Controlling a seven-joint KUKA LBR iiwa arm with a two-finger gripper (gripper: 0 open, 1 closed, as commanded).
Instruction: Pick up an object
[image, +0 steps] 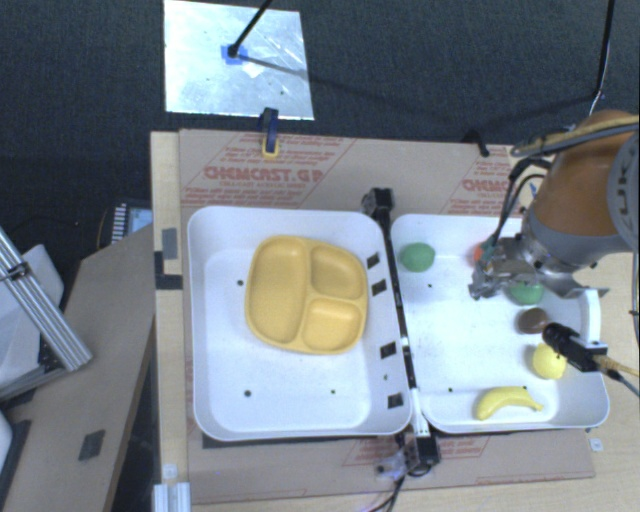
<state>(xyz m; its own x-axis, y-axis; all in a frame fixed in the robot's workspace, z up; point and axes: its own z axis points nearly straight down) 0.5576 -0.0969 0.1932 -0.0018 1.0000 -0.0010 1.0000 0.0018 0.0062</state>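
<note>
The right bin holds a green ball at its upper left, a yellow banana near the front, a yellow round fruit, a brown object and a second green object partly hidden under the wrist. An orange-red bit shows beside the gripper. My gripper hangs low over the right bin's right half, just left of the half-hidden green object.
The left bin carries a yellow three-compartment plate. A black divider strip runs between the bins. The orange-banded arm covers the right bin's upper right corner. A foil sheet lies beyond the bench.
</note>
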